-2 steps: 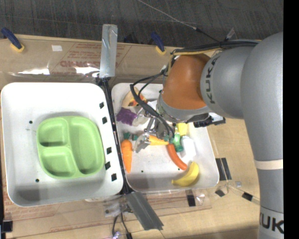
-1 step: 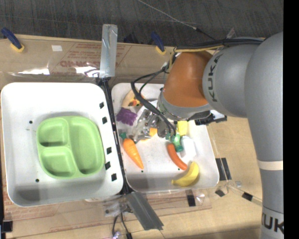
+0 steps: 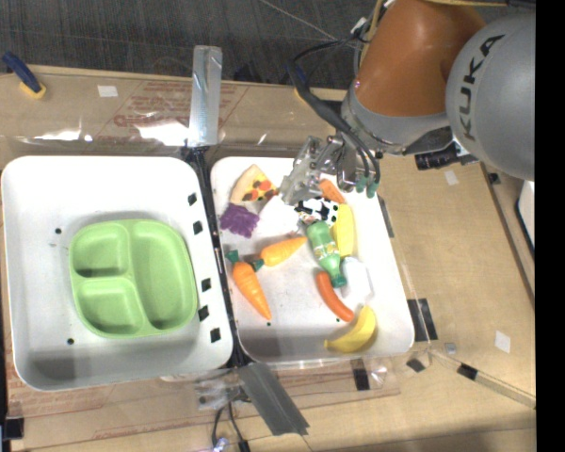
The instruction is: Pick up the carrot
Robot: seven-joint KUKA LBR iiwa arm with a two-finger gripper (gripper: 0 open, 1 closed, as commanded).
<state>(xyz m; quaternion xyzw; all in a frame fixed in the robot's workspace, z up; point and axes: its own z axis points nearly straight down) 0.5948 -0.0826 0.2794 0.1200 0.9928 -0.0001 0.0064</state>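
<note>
A carrot (image 3: pixel 251 290) with a green top lies in the right bin (image 3: pixel 292 342), toward its left side, pointing down and right. A second orange carrot-like piece (image 3: pixel 282 250) lies just above it, near the bin's middle. A slim red-orange piece (image 3: pixel 333 296) rests lower right of them. My gripper (image 3: pixel 299 185) hangs over the top of the right bin, between a pizza slice (image 3: pixel 253 185) and a small orange piece (image 3: pixel 332 192). It is well above and to the right of the green-topped carrot, and I see nothing held in it.
The right bin also holds purple grapes (image 3: pixel 238 219), a black-and-white toy (image 3: pixel 313 211), a yellow corn cob (image 3: pixel 345 231), a green bottle (image 3: pixel 324 248) and a banana (image 3: pixel 354 331). The left bin (image 3: pixel 28 252) bears a green divided plate (image 3: pixel 132 276).
</note>
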